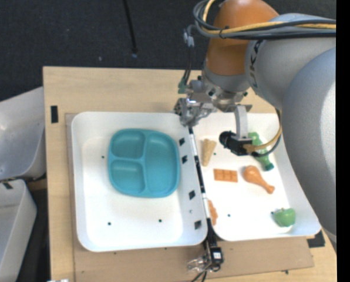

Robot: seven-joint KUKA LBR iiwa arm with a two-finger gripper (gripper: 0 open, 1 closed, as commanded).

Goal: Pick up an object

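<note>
My gripper (188,111) hangs over the far end of the wall between the two bins, with nothing visibly in it. In the right bin (251,228) lie a pale beige wedge (207,150), an orange waffle-like rectangle (225,175), an orange drumstick shape (258,178), a green lump (285,217) at the near right, and a green piece (261,153) partly hidden by the wrist. A small orange bit (212,211) sits close to the dividing wall. The beige wedge is the thing nearest the gripper, a little nearer the camera and to its right.
A teal divided plate (144,162) lies in the middle of the left bin (93,228). The arm's big grey body covers the right bin's far right corner. The wooden bench (104,84) shows beyond the bins.
</note>
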